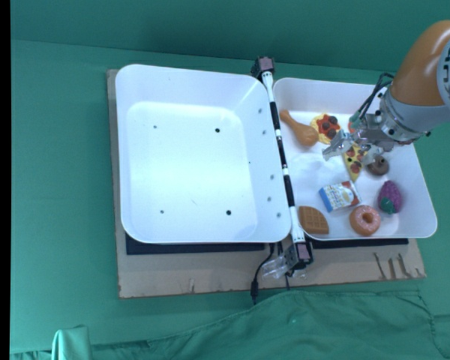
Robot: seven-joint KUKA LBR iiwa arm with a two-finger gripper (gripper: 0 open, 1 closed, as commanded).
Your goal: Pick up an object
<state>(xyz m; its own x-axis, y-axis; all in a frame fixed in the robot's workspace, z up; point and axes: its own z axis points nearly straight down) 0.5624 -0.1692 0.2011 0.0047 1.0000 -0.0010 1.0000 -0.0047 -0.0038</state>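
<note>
Seven toy foods lie in the right bin [412, 227], and any one of them would satisfy the task. Nearest the camera, along the front wall, sit a brown waffle-like biscuit [313, 220] and a glazed doughnut [364, 220], well apart from each other. Just behind them are a small blue-and-white carton [339, 196] and a purple berry-shaped piece [390, 197]. Further back, under the arm's wrist, a pizza slice [353, 160] lies beside a small dark chocolate doughnut [378, 166]. Beyond these are a drumstick [300, 130], angled toward the divider, and a round fruit tart [327, 125].

The gripper [354, 142] hangs over the pizza slice, between the tart and the chocolate doughnut. Whether its claw is spread or pressed together cannot be told at this slant, and nothing is visibly pinched.

My judgement is that the step in hand is the descent onto a target, most likely the pizza slice. That slice is flat and thin, so a good grasp would need to come down squarely and close across its narrow width. The crowding is a risk: the chocolate doughnut is almost touching it and could be nudged or caught. The left bin [135, 88], farthest from the arm, is not involved.
</note>
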